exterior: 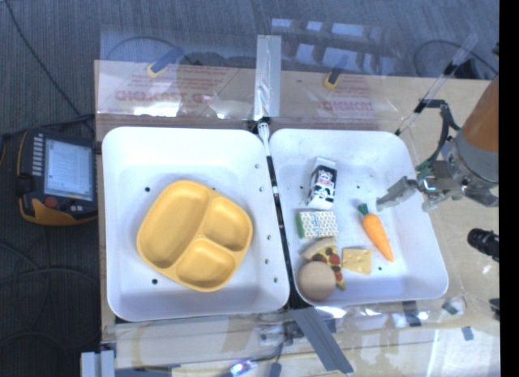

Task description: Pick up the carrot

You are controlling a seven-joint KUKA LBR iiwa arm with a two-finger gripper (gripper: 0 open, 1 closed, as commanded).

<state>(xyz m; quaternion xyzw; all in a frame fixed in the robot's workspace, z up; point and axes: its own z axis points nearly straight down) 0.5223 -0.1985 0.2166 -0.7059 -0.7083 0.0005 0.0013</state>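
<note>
The carrot (377,236) is lying flat on the floor of the right bin (422,262), toward its right side, clear of the other toys. Its green top is pointing up-left toward the bin's back, its orange tip is pointing down-right toward the front; the long axis is running on a diagonal, closer to front-to-back than side-to-side.

The gripper (399,192) is hanging at the bin's right rim, just beyond the carrot's green end, not touching it. Whether the fingers are spread or closed I cannot tell; it is a grey blur from here, probably tilted toward the bin.

Step in hand, as I'm judging it: the approach, grasp not yet made. To do it well the gripper should be moving a little left and toward the front until it is sitting over the thick middle of the orange body, then turning so the fingers are closing across the diagonal, not along it. Going low enough to bracket the body matters, since the carrot is lying flat and could be rolling or skidding.

The cheese wedge (357,261) is sitting near the tip, so a grasp nearer the middle is keeping clear of it. The milk carton (323,183) and yellow tray (195,233) in the left bin (122,286) are well apart.
</note>
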